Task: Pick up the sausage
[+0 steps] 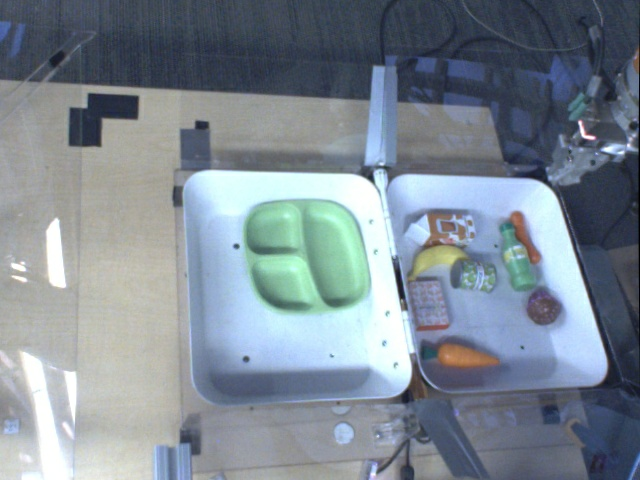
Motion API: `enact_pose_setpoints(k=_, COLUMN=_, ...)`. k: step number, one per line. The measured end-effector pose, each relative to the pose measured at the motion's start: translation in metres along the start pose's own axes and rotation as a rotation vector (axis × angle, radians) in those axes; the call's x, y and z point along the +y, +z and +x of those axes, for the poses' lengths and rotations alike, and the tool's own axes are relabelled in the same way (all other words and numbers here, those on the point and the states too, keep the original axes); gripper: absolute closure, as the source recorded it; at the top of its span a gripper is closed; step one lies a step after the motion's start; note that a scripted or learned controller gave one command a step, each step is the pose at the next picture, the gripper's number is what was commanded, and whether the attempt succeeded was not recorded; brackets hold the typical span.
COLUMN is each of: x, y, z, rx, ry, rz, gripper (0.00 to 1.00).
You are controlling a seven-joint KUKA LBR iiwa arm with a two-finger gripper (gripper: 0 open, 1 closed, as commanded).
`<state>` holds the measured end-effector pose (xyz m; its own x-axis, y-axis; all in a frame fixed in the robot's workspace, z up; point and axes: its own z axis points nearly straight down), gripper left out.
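Note:
The sausage (524, 233) is a short orange-red stick lying in the right bin (570, 268), near its far right side. It rests against a green bottle (518, 261), which hides part of it. The gripper (574, 162) hangs at the view's upper right, just beyond the right bin's far right corner. It is apart from the sausage and from everything else in the bin.
The right bin also holds a small carton (448, 229), a banana (439, 260), a green jar (474, 275), a pink packet (429, 303), a dark round item (544, 308) and a carrot (463, 356). The left bin (210, 298) holds a green divided plate (305, 254).

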<state>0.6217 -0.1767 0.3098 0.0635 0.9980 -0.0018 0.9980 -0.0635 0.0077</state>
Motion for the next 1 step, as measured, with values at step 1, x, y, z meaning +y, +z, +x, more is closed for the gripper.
enact_pose_setpoints(k=1, x=0.046, y=-0.0071, z=0.0024, rx=0.0, ry=0.094, rz=0.0, gripper=1.0)
